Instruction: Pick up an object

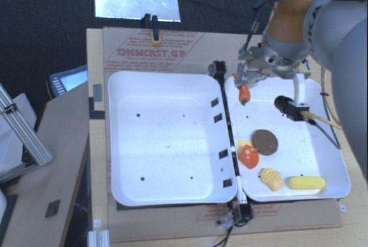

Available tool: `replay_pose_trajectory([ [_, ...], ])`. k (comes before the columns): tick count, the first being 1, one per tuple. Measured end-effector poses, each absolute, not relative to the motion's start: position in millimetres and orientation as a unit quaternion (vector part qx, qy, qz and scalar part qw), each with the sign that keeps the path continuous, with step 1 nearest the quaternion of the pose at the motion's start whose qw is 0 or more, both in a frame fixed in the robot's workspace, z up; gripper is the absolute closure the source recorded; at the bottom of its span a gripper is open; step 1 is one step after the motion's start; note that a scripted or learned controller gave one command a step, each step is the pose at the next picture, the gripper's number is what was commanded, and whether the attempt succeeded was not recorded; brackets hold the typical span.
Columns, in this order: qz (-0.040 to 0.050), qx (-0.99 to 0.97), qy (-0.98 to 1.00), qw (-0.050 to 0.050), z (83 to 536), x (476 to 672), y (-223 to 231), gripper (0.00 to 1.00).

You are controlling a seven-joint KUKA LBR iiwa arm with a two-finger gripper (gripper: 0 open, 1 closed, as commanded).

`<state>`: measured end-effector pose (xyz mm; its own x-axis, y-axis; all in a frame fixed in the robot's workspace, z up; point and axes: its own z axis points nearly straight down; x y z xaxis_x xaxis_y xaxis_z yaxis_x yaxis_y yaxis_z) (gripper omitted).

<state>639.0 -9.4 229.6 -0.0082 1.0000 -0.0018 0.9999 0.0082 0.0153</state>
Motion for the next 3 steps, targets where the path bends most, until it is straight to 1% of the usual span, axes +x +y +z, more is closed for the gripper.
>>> replay_pose_trajectory([
  [1,-0.0008,0.703,0.711,-0.003,182,591.1,69,1.0],
  [2,0.0078,0.705,0.709,0.005,341,567.5,73,1.0],
  [3,0.0031,0.702,0.712,0.0,364,541.4,163,1.0],
])
